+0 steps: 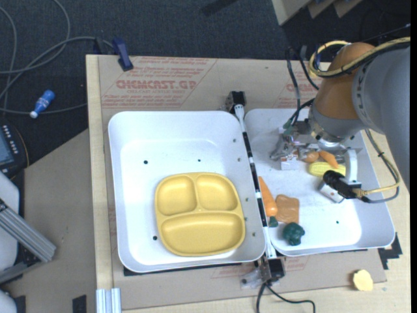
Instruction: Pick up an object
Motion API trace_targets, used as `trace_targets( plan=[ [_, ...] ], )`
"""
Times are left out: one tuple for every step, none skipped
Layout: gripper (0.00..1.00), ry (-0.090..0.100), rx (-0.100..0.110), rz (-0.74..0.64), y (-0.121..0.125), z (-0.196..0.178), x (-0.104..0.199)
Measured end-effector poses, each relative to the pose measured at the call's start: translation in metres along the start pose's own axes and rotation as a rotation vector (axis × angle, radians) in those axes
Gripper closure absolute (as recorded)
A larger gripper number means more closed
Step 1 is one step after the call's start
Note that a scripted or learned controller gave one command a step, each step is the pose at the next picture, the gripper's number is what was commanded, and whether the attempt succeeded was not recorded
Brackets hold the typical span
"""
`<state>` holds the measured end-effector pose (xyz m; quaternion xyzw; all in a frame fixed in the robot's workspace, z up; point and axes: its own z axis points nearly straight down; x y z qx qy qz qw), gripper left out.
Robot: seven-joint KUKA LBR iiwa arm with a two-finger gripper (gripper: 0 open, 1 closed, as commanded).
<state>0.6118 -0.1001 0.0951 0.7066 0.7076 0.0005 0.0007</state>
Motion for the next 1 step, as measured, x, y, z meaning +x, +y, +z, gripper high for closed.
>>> trace_targets(
  plan=[
    [1.00,0.004,-0.004,-0.007,-0.0453,-0.0954,0.0757]
  ],
)
